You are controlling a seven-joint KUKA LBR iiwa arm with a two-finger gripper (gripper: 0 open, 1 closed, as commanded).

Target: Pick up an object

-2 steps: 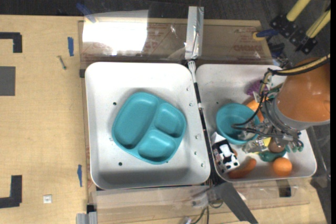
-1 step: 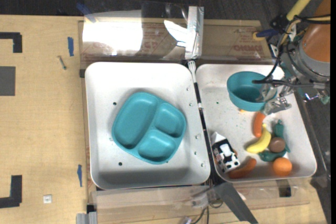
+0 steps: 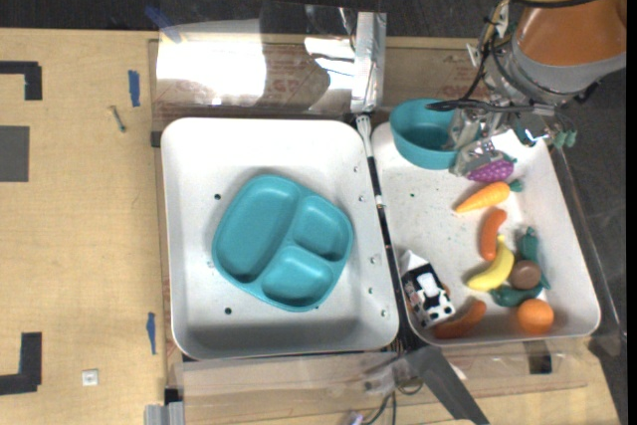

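Lower right of frame, toys crowd the right bin (image 3: 572,244); we see the gripper (image 3: 482,150), fingers indistinct so grip unknown, over purple grapes (image 3: 491,170) beside the blue bowl (image 3: 423,134), risking a snag.

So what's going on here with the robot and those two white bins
A grey and orange robot arm reaches in over the right bin, its tool low at the far end, beside a teal bowl and just above a purple toy. Toy food lies scattered there: a carrot, a banana, an orange. Nothing looks lifted yet. The left bin holds a teal divided plate.
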